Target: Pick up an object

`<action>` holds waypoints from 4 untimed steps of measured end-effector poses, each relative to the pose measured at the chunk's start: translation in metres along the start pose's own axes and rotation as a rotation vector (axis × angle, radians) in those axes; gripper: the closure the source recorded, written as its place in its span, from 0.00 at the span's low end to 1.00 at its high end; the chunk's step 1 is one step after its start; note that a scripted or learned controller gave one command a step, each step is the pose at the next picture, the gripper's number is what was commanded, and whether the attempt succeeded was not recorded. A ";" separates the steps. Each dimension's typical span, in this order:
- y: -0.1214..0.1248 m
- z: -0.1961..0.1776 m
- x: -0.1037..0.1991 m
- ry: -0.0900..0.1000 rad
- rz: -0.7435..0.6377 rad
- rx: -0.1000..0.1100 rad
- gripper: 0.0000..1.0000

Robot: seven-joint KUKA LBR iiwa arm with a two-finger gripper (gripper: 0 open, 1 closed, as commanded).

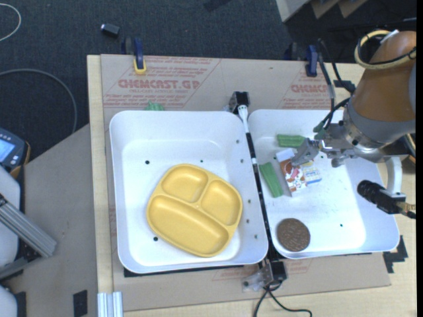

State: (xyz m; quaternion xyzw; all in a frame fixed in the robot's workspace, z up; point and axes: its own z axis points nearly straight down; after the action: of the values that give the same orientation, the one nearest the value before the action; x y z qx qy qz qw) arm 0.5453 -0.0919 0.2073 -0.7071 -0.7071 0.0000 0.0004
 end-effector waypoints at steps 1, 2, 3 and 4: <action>-0.030 0.128 -0.006 0.002 0.004 0.006 0.00; -0.028 0.112 -0.006 -0.001 0.003 -0.004 1.00; -0.064 -0.091 0.028 -0.001 -0.004 -0.019 1.00; -0.065 -0.174 0.089 0.002 -0.008 -0.013 1.00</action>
State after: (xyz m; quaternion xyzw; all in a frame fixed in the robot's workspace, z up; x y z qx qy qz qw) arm 0.4808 -0.0033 0.3818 -0.7041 -0.7100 -0.0052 -0.0037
